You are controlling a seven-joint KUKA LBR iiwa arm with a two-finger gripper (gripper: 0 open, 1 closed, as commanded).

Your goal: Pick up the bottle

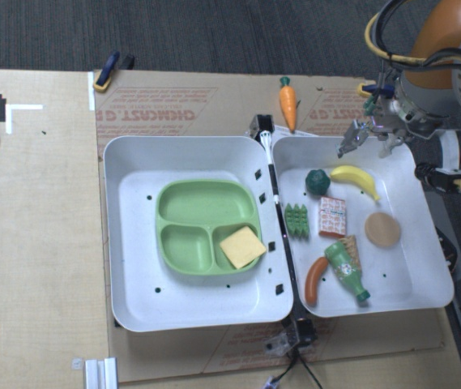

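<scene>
Task status: not started. The bottle (348, 271) lies on its side near the front of the right bin (424, 286), just beside a sausage (314, 280), untouched. Mid-bin: cookie (382, 230), carton (332, 216), banana (356, 180). The gripper (373, 137) hovers over the far rim, fingers spread, holding nothing. Remaining: approach, descent, grasp, lift.

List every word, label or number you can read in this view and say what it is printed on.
Red print on the cardboard sheet under the bins: upside down and mirrored, unreadable.
Red print on the cardboard by the carrot: also reversed, unreadable.
Bottle label: too small to read.
Red-and-white box: print too blurred to read.
</scene>
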